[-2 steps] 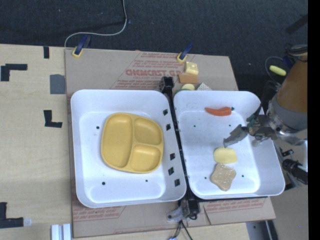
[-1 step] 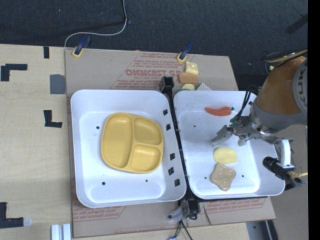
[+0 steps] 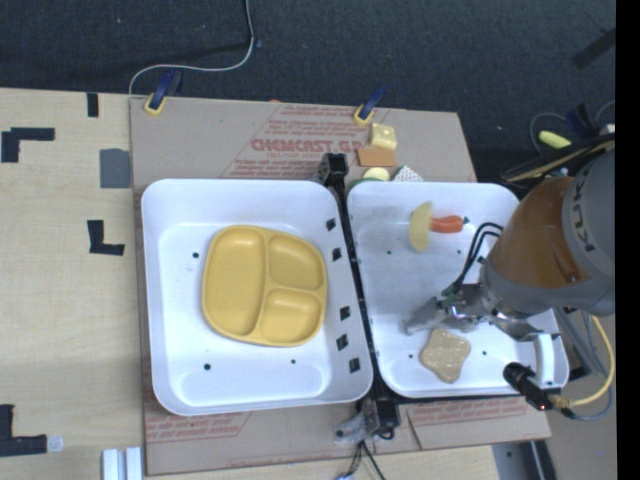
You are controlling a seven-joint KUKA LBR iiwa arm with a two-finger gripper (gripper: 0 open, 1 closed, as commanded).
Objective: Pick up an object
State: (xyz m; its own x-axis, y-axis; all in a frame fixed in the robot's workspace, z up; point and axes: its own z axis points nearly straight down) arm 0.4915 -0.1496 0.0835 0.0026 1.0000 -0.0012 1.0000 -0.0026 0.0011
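Tan bread piece [image 3: 444,354] near bin's front rim, claw [image 3: 425,318] just beside

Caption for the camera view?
Gripper low in the right bin near a tan food piece; yellow tray in left bin.

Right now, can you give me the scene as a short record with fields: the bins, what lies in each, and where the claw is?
left bin: holds a yellow divided plate
right bin: holds a tan flat piece, a pale yellow piece and a small orange piece
claw: low over the right bin, just above and left of the tan flat piece
arm: reaches in from the right
behind the bins: small blocks on the cardboard
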